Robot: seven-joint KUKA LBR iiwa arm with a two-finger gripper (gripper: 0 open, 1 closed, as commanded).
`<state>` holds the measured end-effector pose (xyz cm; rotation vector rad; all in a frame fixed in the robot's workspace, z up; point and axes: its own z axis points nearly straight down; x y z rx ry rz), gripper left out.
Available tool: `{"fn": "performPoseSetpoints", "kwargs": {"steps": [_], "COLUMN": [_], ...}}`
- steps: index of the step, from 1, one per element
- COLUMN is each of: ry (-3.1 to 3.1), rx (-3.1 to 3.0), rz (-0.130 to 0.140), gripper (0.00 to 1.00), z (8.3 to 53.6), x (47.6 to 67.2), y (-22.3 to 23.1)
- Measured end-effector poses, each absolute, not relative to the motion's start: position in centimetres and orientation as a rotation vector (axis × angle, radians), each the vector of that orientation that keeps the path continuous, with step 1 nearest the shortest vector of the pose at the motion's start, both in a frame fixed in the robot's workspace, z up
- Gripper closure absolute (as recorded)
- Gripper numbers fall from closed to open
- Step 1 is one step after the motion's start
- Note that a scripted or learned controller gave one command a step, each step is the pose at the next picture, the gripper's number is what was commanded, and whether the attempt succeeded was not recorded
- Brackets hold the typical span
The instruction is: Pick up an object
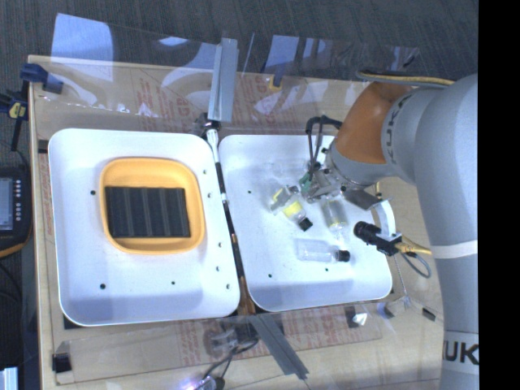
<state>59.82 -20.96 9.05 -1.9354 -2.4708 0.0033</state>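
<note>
The right bin holds several small items. A small clear piece with yellow on it lies near the middle, and a black cap sits just below it. A clear vial lies to their right. A longer clear vial with a black cap lies nearer the front. My gripper hangs low over the bin, just right of and above the yellow piece, under the orange band. Its tips blend into the clutter, and nothing shows clearly held.
The left bin holds a yellow tray with a dark ribbed insert. A metal divider bar stands at the back between the bins. A black cylinder with cables juts over the right bin's right wall.
</note>
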Motion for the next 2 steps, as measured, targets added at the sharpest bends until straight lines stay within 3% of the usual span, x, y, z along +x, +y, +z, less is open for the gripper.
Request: {"fn": "performPoseSetpoints", "kwargs": {"steps": [1,2], "ry": [-2.476,-2.502], "rx": [-1.929,-1.900], "rz": [0.008,0.000], "gripper": [1.00,1.00], "z": [10.1,22.8], "x": [59.8,58.0], "y": [-21.1,-17.7]}}
